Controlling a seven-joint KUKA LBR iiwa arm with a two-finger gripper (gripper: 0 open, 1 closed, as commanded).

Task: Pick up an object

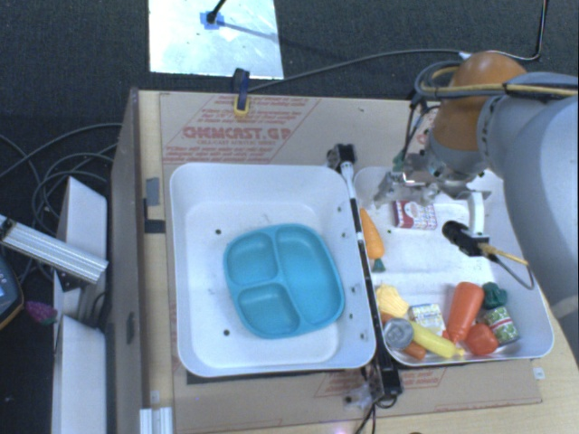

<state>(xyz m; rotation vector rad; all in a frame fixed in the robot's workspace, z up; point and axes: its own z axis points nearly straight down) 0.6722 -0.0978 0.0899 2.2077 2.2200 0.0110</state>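
My gripper [418,186] hangs over the far end of the right bin [543,328], directly above a small red and white box [414,214]. I see nothing held in it. A small orange carrot [370,234] lies along the bin's left wall. At the near end lie a big orange carrot [463,306], a red pepper [480,339], a green can [502,325], a yellow banana [434,341], a pale yellow piece [390,300] and a round metal tin [398,334].
The left bin [194,197] holds a blue divided plate [283,279]. A black divider rail [360,242] runs between the two bins. The grey arm [534,143] comes in from the right above the right bin's far corner.
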